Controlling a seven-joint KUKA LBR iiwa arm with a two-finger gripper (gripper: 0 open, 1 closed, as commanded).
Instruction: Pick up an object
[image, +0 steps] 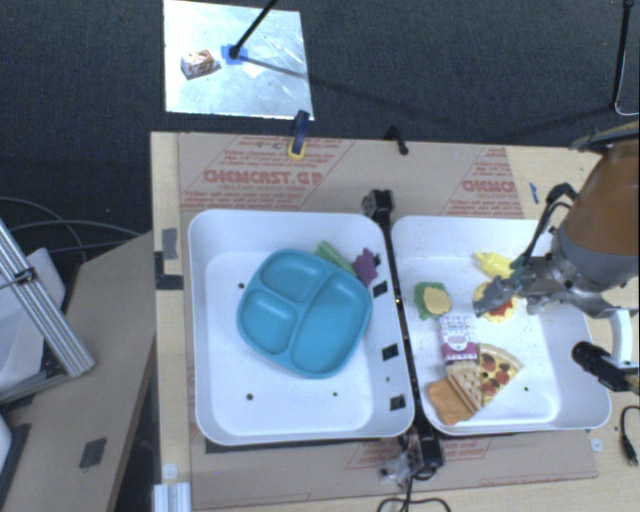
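Note:
The arm reaches in from the right, and my gripper (497, 297) hangs low over the middle of the right bin (570, 405). Right under its tip lies a small orange and yellow toy (503, 311), partly hidden by the gripper; whether they touch I cannot tell. A yellow toy (491, 263) sits just behind it. To the left lies a green and yellow toy (433, 299). Toward the front are a pink and white carton (458, 338), a pizza slice (488, 373) and a tan bread piece (450, 401).
The left bin (225, 400) holds a blue divided plate (303, 311), with a green piece (335, 255) and a purple toy (366, 265) at its far edge. A black divider (398, 330) runs between the bins. A black part of the arm (600, 364) overhangs the right bin's near right corner.

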